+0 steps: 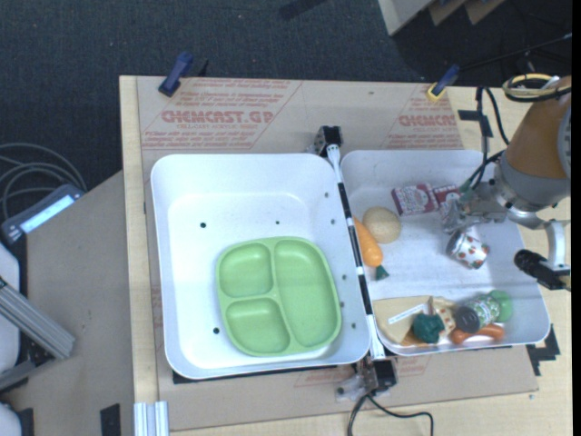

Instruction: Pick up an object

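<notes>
My gripper (457, 218) hangs over the right bin (413, 164), reaching in from the right below the arm's orange band. Just under and in front of it lies a small white cup with red spots (470, 251), tipped on the bin floor; whether they touch is unclear. A red and white box (423, 198) lies left of the gripper. Further left sit a beige ball (383, 224) and an orange carrot (368, 243) against the bin's left wall.
A green divided plate (276, 295) lies in the left bin (182, 243). Along the right bin's front edge sits a cluster: a green bottle (485, 312), a green toy (425, 328), wooden pieces (399, 316) and an orange piece (477, 336).
</notes>
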Available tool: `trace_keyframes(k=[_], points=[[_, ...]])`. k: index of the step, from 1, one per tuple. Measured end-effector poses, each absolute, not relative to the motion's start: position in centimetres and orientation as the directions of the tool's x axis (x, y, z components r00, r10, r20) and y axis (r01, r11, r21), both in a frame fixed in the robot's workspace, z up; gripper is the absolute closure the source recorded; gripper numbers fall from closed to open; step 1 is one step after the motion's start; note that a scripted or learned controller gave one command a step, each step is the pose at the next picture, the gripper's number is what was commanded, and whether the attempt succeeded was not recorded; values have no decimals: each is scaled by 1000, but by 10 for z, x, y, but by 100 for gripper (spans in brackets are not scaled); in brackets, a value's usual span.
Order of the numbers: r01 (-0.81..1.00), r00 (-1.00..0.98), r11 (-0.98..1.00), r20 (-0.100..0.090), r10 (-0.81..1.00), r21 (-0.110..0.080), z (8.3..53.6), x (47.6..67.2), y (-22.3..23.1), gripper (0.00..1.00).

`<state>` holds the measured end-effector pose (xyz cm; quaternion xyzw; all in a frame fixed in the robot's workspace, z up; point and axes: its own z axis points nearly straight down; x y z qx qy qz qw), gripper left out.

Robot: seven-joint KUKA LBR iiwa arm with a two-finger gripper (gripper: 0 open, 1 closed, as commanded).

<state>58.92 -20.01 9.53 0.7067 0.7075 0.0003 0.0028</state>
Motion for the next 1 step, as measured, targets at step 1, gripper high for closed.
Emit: trace_keyframes(k=[1], points=[[1000, -1, 1, -3, 1000, 4, 95, 589, -200, 0]])
